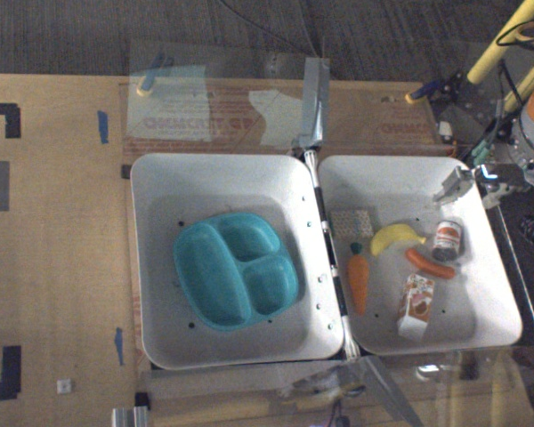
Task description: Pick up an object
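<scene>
Teal tray [238, 269], yellow banana [397, 237], orange carrot [359, 283] — white bins [151, 194]

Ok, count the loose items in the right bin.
6: sponge-like pad, banana, can, sausage, carrot, small carton. None seems hidden.

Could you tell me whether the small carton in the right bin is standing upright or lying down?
Lying down: the carton shows its long printed face to the overhead camera, flat on the right bin floor.

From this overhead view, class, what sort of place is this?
Probably a robot grasping lab: two white bins on a taped bench, toy food like a banana and carrot, and a teal divided plate.
</scene>
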Robot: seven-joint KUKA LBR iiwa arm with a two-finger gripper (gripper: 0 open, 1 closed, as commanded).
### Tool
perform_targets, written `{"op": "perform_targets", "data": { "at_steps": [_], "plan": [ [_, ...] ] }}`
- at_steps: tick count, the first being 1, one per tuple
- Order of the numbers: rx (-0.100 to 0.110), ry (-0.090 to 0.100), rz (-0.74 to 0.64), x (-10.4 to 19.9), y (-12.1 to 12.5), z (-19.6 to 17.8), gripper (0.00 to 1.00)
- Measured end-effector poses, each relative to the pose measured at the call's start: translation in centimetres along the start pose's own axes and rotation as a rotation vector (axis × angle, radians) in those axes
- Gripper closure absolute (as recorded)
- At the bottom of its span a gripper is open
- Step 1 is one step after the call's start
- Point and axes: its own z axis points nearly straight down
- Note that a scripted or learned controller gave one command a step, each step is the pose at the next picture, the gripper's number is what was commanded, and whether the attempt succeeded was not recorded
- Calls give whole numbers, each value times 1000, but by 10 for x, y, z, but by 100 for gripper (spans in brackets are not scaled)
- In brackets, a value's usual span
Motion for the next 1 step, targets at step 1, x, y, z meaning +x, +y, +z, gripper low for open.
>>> {"op": "perform_targets", "data": {
  "at_steps": [1],
  "plan": [
    [-3, -1, 52, -24, -4, 151, 0]
  ]
}}
